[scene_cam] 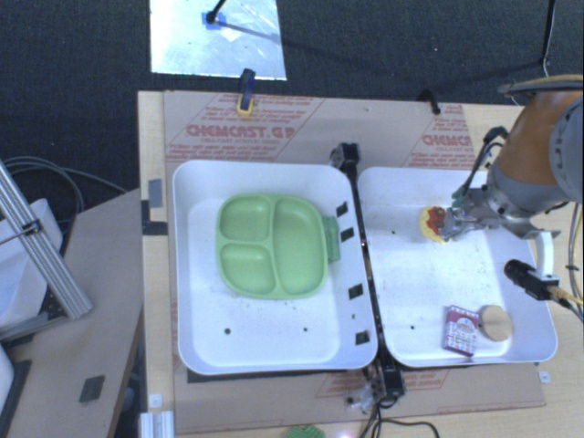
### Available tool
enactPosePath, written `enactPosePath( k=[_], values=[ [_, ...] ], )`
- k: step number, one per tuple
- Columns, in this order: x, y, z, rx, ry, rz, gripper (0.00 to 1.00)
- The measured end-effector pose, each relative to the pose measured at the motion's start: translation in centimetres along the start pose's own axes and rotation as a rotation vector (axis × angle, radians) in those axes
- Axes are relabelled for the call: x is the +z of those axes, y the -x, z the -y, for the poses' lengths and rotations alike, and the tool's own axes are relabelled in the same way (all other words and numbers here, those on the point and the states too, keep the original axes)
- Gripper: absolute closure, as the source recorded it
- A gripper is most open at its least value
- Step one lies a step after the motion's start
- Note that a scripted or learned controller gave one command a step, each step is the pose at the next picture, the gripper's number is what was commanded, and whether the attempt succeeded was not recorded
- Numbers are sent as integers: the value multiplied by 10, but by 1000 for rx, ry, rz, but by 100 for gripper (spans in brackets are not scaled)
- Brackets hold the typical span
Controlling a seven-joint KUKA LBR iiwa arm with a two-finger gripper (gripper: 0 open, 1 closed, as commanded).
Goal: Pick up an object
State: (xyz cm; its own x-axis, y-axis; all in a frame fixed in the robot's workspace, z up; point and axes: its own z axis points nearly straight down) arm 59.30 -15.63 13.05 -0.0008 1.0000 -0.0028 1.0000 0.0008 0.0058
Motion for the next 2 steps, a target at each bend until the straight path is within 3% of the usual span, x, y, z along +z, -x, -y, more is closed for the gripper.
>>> enactPosePath(
  k=[1,2],
  values=[
    [-21,38,52,5,-6,0,100],
    [2,-60,59,-10,-7,-7,100]
  ],
)
